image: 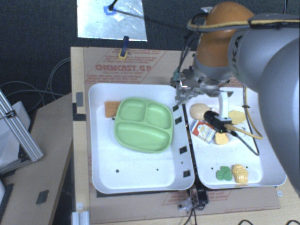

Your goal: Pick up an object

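1. Gripper (183, 89) sits over the divider at the bins' far end; can't tell its state.
2. Right bin (267, 170): toy food pile (216, 121) near the wrist.
3. Left bin (101, 139): green tray (143, 124).

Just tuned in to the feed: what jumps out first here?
The grey arm with its orange band looms from the right, its gripper low over the divide between the two bins. A green divided plate dominates the left bin, with a tan cracker at its far-left edge. The right bin holds a cluster of small toy foods near the gripper, plus a green piece and a yellow one near the front.
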Motion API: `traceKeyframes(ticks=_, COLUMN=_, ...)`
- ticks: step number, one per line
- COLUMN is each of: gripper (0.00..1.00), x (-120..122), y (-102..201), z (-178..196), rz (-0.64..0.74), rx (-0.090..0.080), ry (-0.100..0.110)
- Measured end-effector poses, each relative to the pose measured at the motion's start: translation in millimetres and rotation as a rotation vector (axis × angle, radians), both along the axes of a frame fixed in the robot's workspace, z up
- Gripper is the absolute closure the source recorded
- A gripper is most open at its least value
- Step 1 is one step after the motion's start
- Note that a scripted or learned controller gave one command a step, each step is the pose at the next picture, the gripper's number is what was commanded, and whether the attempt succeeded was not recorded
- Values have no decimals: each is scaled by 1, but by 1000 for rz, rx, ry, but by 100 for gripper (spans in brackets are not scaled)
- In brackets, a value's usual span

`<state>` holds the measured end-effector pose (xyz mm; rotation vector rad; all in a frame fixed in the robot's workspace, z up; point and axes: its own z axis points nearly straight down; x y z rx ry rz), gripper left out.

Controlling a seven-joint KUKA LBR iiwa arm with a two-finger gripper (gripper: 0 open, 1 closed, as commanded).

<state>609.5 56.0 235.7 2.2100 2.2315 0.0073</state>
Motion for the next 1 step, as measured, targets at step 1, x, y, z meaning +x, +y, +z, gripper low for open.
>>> traceKeyframes(ticks=1, gripper=100, x=8, y=22, z=-18, rz=-3, rx=-2, ry=3)
